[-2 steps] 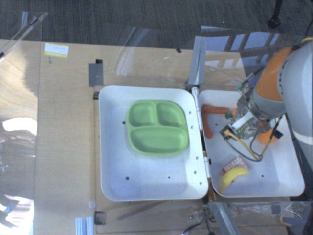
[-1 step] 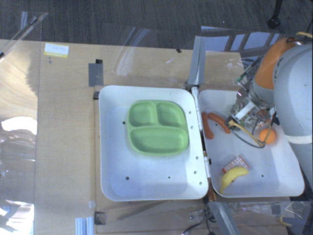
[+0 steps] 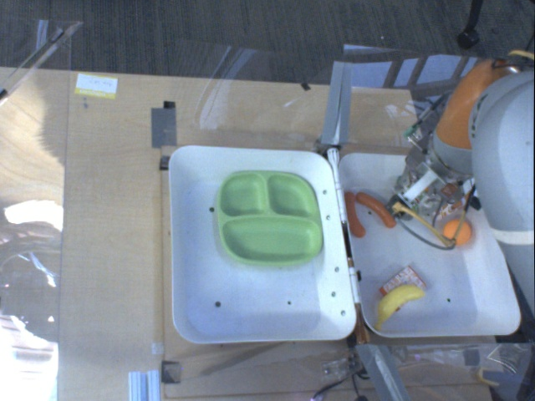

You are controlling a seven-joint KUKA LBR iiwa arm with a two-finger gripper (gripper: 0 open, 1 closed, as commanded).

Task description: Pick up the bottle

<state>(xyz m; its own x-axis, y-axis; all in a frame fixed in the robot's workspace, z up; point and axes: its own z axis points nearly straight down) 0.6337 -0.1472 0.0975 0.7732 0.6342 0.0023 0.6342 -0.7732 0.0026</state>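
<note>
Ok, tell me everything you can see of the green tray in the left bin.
The green tray is a rounded, light-green divided plate that looks like matte plastic. It has three wells: two smaller ones along the far side and one long one along the near side, all bare. It lies flat and right side up on the floor of the left bin, toward the far half, slightly rotated. Nothing touches it but the bin floor; the gripper is over the right bin.

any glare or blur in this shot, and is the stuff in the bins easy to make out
Camera view: strong white glare washes the bench at the left edge, with faint reflections near the top; the green divided plate in the left bin and the banana in the right bin read clearly; the gripper area is cluttered and soft, so small items there are hard to tell apart.
</note>
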